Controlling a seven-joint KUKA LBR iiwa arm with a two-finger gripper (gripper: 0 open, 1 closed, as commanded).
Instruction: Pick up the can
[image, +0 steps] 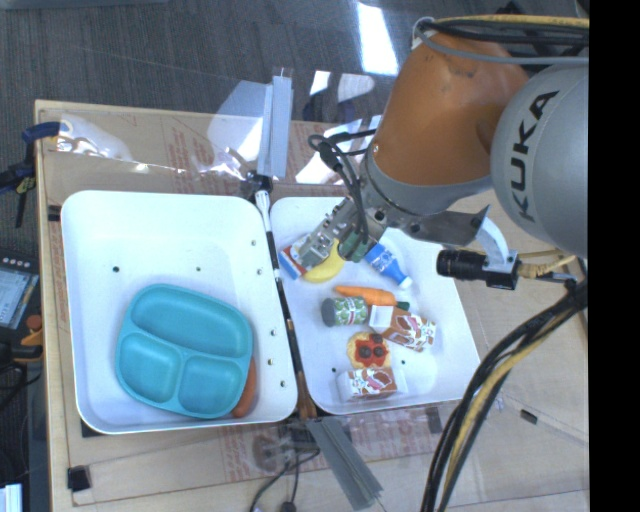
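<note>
Near the right bin's (455, 375) centre, the can (345, 312) lies on its side, just below a carrot (365, 295). Gripper (325, 243) hangs up-left of it, over a banana (322, 268); grip state unclear.

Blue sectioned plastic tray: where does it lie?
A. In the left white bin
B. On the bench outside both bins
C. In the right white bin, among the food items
A: the blue sectioned plastic tray lies in the left white bin, toward its front.
</note>
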